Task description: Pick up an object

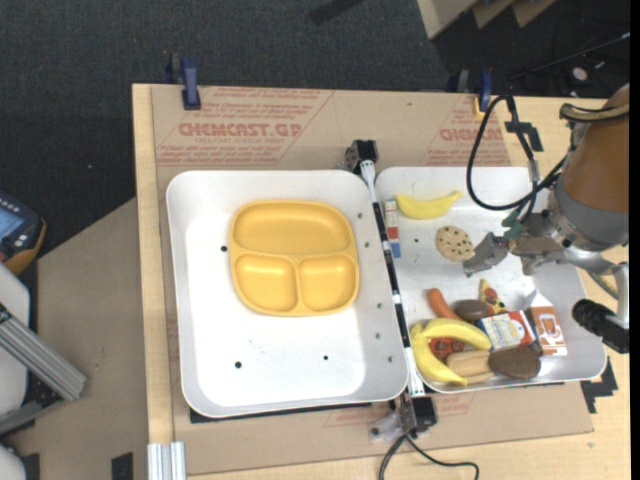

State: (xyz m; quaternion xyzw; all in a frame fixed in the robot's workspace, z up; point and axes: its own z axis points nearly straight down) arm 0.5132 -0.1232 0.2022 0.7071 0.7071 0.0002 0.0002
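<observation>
Right now I have no single target locked, so I take the cookie [454, 241] as the nearest candidate: it lies flat on the floor of the right bin [560, 183], just to the camera-left of my gripper [505, 251] and apart from it. The gripper hangs over the middle of that bin with its fingers spread and nothing between them. Beyond the cookie, further up and left, lies a small banana [427, 204]. On the gripper's near side, toward the bin's front edge, a pile crowds together: a larger banana [445, 348], a carrot-like piece [441, 302], a red-and-white carton [512, 326] and a brown lump [517, 362], touching or overlapping. Well away to the left, the other bin [280, 368] carries a yellow divided tray [294, 255].

I judge this as the approach step, before any descent. The next move calls for centring over one isolated piece, then lowering squarely; the pile looks riskier.
</observation>
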